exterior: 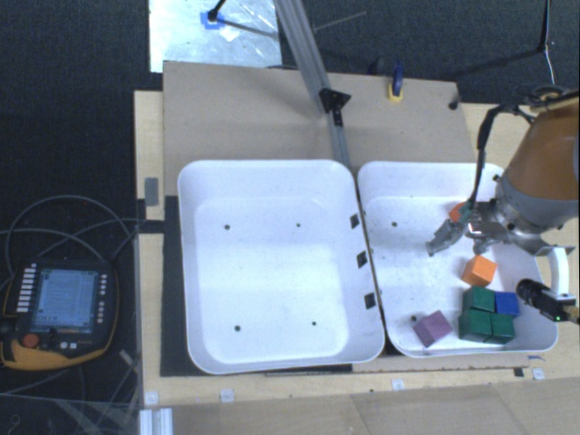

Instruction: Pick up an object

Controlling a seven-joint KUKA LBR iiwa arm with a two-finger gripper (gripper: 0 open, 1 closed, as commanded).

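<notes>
While I watch from the overhead camera, the nearest thing to me is the front edge of the bench (272, 397), with the orange-rimmed control pendant (62, 302) lying on the dark floor at the left, its cables looping around it. Next come the two white bins. I see the left bin (195, 243) bare apart from a few small dark dots on its floor. The right bin (399, 193) holds all the objects, gathered in its near right corner: a purple block (433, 327) closest to the front wall, a cluster of green blocks (485, 315) just beside it, a blue block (507, 304) touching the green ones on their right, and an orange block (479, 269) a little farther back.

Just beyond the orange block, I see the gripper (449, 236) low in the right bin, its fingers pointing toward the bin's left and appearing slightly spread. I cannot make out any block between them, and I cannot tell how wide the gap really is. A small orange-red patch shows just behind the fingers; I cannot say what it is. The grey and orange arm (548, 166) reaches in from the right.

Farther back, a slanted metal pole (304, 39) rises from between the bins, and a yellow and blue clamp (396, 82) sits at the far edge of the board.
</notes>
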